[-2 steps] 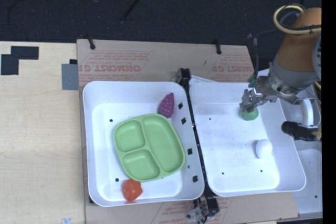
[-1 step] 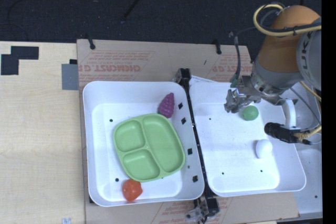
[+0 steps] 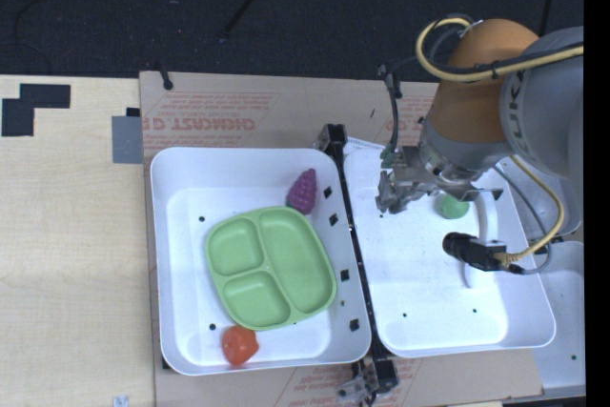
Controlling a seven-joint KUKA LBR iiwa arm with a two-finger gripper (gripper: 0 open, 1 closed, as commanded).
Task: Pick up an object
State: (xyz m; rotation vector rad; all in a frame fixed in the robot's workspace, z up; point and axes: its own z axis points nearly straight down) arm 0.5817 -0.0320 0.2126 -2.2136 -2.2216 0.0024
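**Gripper parked over the right bin, green thing right beside it**

Gripper (image 3: 393, 195) is down low in the right bin (image 3: 429, 319), near its upper left corner, and honestly I can't tell whether it's spread or closed from this angle. Nothing visible in it either, so I'm not calling this a grab.

Closest candidate is the small green object (image 3: 453, 205), sitting in the same bin just to the right of the gripper and half tucked under the orange wrist. Looks rounded and smooth, probably light plastic or a toy piece. My guess: it'll roll or squirt out if pinched off-centre, so go across the widest part, straight down.

Left bin (image 3: 181, 205) has other options:
- purple grape-like toy (image 3: 303, 191) near the top right, bumpy, likely the grippiest
- red lumpy object (image 3: 239, 345) by the bottom edge, close to the wall, awkward
- green divided plate (image 3: 271, 268), flat and wide, probably stiff, only the rim to pinch

I'd take the green one.
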